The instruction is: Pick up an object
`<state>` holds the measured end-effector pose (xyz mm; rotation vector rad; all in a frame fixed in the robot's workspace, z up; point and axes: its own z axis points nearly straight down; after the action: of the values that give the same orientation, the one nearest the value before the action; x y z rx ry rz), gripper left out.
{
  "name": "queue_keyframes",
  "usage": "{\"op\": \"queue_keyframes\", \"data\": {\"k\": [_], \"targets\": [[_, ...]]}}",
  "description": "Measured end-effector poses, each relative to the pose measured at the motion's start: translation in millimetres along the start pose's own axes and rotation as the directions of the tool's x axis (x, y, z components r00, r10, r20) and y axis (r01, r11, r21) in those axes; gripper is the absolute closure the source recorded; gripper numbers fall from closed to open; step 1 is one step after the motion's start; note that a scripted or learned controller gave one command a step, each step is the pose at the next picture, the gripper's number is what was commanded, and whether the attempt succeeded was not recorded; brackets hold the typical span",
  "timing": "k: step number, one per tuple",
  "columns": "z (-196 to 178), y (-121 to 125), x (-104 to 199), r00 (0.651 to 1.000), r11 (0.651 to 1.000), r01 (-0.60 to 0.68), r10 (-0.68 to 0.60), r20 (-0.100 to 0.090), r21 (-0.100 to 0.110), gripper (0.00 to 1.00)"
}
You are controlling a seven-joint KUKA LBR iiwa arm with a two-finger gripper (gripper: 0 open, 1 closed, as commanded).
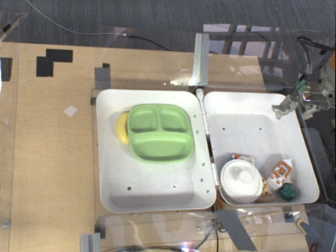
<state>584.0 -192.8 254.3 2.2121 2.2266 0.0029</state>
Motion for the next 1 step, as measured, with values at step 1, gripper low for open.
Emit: {"op": "queue_keyframes", "data": {"k": [1], "targets": [[105.8, -25.3, -9.2, 0.993, 0.993, -0.122, 0.122, 0.0, 0.002, 0.0]]}}
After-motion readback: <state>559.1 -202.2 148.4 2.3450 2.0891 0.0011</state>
